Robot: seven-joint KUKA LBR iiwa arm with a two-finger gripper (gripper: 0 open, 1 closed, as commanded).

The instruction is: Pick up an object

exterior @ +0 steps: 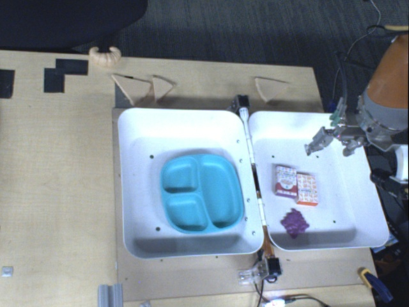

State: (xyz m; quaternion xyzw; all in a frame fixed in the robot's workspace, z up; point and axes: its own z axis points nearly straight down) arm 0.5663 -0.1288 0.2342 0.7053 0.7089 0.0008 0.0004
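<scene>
Two shallow white bins sit side by side on the wooden bench (57, 190), and the right bin (358, 235) serves here as the landmark. Above that bin's upper right part hangs the gripper (331, 141), carried by the grey arm (382, 110) with its orange band (391, 75), which reaches in over the bin's right rim. Whether the tool is spread wide or drawn narrow cannot be told from this slanted view, and nothing can be seen held in it. On the floor of the right bin, near its middle, lie two small cartons just beside each other: a dark red carton (285, 180) nearer the bin's left rim and a lighter red-and-white carton (307, 189) on its other side. Below them, toward the bin's lower wall, lies a purple grape cluster (294, 222), apart from the cartons. The gripper hangs above and to the right of these three things, well apart from all of them. Touching the right bin's left rim is the left bin (137, 235), and in its middle rests a blue divided tray (202, 192) with three compartments.
</scene>
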